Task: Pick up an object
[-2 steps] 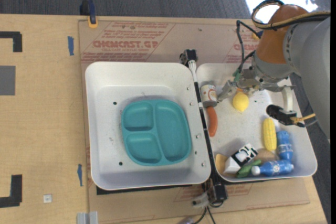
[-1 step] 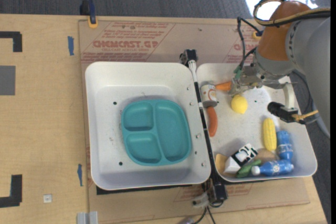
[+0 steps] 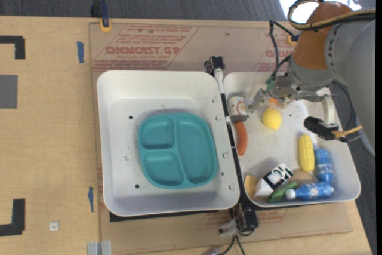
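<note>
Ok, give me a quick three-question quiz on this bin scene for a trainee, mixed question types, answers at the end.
1. True or false: the teal tray lies in the left bin.
2. Which lies nearest the gripper? A) corn cob B) lemon C) blue bottle
3. Fill in: the orange carrot lies along the right bin's ____ wall.

Key: 1 true; 2 B; 3 left.
</note>
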